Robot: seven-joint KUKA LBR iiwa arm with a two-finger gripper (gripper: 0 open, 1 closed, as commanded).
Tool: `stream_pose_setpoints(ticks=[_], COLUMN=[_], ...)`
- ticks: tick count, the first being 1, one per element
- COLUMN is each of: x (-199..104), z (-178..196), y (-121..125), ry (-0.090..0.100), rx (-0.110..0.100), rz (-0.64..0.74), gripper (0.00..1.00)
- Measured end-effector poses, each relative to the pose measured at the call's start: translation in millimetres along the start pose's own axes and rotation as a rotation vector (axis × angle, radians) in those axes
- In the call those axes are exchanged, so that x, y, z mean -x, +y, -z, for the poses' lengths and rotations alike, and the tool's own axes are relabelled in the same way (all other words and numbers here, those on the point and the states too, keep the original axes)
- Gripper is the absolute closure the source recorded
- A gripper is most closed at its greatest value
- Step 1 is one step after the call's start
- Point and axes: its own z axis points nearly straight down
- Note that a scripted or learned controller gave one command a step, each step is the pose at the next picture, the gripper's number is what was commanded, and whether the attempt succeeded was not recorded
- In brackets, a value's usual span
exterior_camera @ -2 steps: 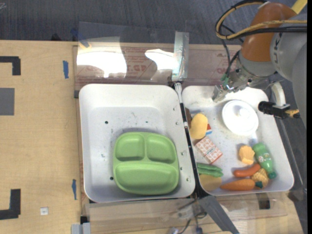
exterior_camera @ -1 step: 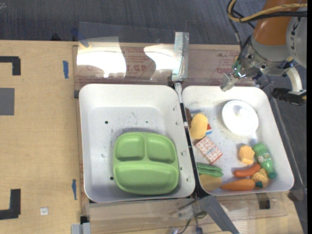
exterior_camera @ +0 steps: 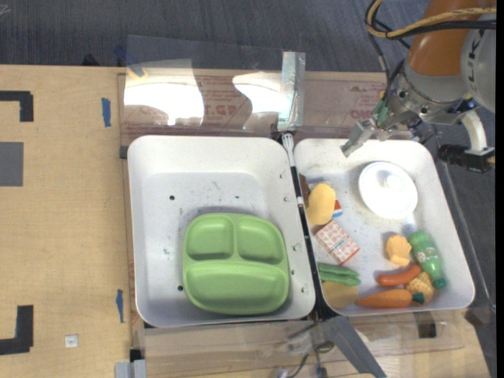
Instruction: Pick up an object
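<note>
Several toys in right bin [exterior_camera: 449,203]; tool [exterior_camera: 364,136] hovers over its back rim, holding nothing, fingers state I cannot tell. Best target: white lid [exterior_camera: 387,187], near and apart from others; descend centred.

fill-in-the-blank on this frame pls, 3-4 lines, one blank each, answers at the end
1. The green compartment tray lies in the ____ bin.
2. The white round lid lies in the ____ bin.
3. The gripper is above the right bin's ____ edge.
4. The carrot lies nearer the camera than the green ____.

Answers: left; right; far; bottle
</note>
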Motion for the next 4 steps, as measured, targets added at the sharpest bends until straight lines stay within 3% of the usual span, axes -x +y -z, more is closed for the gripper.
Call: stream_pose_setpoints(ticks=[1,2,3,4], x=[16,16,17,10], z=[-100,-120,-120,-119], y=[-25,-3,-5,-7], ry=[0.006,-0.005,-0.007,-0.003], rx=[-0.011,0.010,0.005,0.017], rz=[-0.046,-0.343,-0.249,-0.619], gripper=[0.00,0.00,0.00,0.00])
